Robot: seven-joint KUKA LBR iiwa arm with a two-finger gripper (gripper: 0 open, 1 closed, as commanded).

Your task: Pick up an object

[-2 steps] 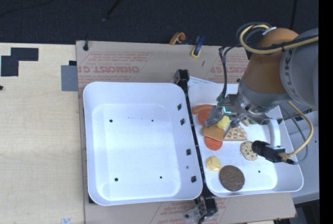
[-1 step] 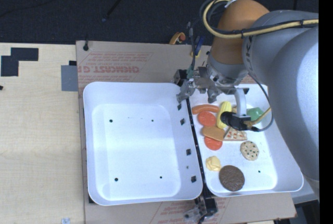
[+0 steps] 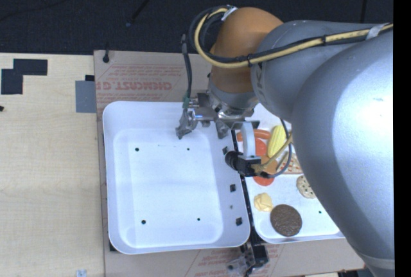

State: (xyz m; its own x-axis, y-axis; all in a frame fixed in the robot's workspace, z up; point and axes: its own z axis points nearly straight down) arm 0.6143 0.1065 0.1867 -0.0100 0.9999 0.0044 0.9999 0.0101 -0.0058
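Reaching in from the right, the grey arm (image 3: 334, 108) hangs its pincer (image 3: 202, 120) over the upper right corner of the left bin (image 3: 122, 231), close to the wall that divides it from the right bin (image 3: 321, 224). One dark finger points down toward the left bin's floor near its back rim, another lies by the divider; between them nothing can be seen, so the pincer appears to carry nothing, and how wide it stands I cannot tell with certainty, since the wrist hides much of it. The things to be picked lie in the right bin: a yellow piece (image 3: 277, 139) resting on an orange-red item (image 3: 260, 141), a small pale lump (image 3: 262, 202), a round brown disc (image 3: 286, 220) near the front, and a speckled cookie-like piece (image 3: 305, 187) partly under the arm. They lie loosely scattered, so a grasp from above looks possible. Judging by this, the pick is not yet made
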